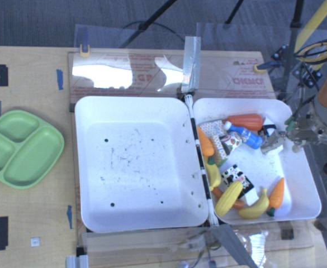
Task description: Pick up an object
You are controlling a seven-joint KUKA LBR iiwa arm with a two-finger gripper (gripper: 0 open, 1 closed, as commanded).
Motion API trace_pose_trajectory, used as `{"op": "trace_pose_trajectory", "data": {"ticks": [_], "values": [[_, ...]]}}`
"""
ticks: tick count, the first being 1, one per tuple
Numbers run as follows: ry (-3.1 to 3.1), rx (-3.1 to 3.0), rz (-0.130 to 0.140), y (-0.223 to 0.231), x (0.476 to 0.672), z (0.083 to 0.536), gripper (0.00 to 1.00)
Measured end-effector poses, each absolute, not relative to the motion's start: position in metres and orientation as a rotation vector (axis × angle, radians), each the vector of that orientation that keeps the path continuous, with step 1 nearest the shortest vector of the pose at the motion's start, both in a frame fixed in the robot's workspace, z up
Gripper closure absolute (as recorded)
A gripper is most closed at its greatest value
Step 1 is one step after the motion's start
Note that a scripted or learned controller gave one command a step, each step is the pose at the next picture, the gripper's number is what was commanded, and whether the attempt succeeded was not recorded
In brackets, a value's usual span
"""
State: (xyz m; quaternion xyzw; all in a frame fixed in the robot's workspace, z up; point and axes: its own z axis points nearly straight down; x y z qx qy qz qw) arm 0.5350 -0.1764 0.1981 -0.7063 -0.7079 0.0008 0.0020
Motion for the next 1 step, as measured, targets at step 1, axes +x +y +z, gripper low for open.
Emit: {"op": "trace_pose_trajectory", "data": {"ticks": [1], "values": [[-2.335,-2.102,0.001,-0.1854,0.5951,0.1434,0.00]]}}
